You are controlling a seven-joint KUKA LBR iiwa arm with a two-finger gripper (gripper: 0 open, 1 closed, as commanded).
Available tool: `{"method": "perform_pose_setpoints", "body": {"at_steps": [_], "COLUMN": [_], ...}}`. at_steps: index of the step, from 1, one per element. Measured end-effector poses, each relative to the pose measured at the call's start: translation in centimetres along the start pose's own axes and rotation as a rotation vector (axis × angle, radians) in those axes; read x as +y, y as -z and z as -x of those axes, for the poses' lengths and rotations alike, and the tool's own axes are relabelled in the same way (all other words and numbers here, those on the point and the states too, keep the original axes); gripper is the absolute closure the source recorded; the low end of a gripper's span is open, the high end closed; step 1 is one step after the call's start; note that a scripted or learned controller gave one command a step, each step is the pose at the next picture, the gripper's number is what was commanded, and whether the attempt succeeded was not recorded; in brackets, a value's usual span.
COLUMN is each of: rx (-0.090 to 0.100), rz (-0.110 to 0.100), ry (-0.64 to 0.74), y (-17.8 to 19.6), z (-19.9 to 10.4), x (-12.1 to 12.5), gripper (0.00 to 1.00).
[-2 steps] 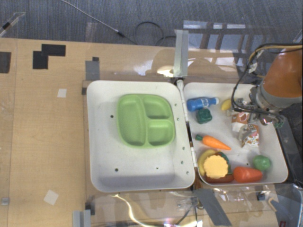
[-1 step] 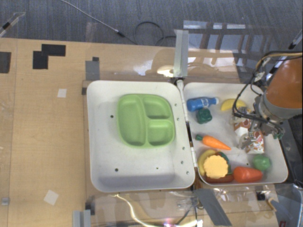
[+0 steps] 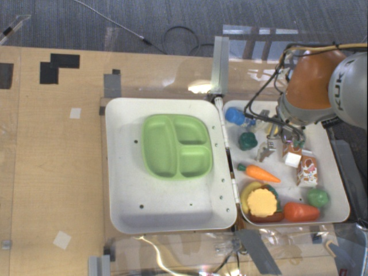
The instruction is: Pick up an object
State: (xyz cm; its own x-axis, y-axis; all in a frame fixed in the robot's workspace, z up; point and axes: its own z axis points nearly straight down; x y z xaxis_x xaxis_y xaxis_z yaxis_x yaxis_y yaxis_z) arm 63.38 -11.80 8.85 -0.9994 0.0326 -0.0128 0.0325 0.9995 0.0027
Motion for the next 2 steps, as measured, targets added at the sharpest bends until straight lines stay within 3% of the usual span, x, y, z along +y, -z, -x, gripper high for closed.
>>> {"method": "perform_pose_setpoints", "body": {"at_steps": [1, 2], "rx": [-0.003, -0.001], "rz": [-0.004, -0.003], "ry": [0.039, 0.069], "y": [0.3, 0.1], "z": [-7.8, -1.2], "x": [1.1, 2.7], "gripper": [0.00, 0.00]}}
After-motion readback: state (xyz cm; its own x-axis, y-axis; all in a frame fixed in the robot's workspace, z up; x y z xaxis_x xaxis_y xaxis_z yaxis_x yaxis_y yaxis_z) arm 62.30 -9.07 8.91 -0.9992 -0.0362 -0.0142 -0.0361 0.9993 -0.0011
